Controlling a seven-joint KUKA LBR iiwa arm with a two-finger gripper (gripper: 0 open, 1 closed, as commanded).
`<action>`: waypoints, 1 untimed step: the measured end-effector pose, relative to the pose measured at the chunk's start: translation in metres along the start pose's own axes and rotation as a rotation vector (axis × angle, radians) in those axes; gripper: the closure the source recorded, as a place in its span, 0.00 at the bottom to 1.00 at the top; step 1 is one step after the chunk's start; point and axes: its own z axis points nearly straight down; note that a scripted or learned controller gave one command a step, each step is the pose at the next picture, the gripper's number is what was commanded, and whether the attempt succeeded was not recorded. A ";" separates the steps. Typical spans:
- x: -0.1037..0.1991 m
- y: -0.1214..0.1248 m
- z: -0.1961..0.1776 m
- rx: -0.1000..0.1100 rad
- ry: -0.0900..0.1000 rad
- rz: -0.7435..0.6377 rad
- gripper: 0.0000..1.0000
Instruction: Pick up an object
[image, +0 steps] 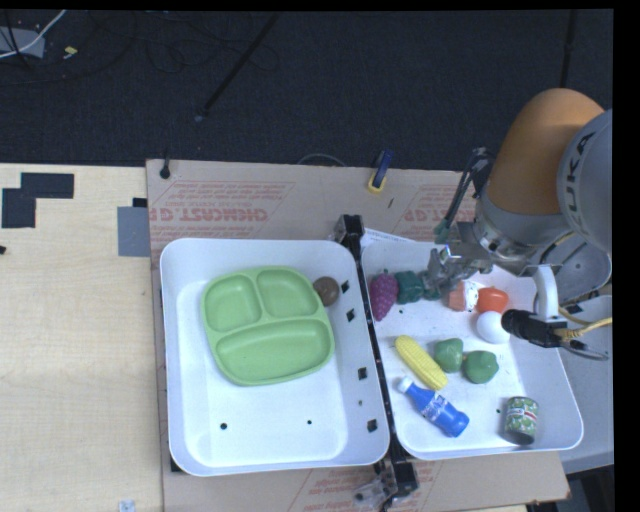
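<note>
My gripper hangs low over the back of the right bin, reaching in from the right under the orange wrist band. Just to its left lies a teal object, and beside that a purple grape bunch. A pale orange piece, a red-orange object and a white ball lie directly below and to the right of it. Nothing shows held in the gripper.
The right bin also holds a yellow corn cob, two green pieces, a blue bottle and a dark can. In the left bin sit a green divided plate and a brown ball.
</note>
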 end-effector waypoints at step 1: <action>0.061 -0.010 -0.002 0.000 0.000 -0.001 1.00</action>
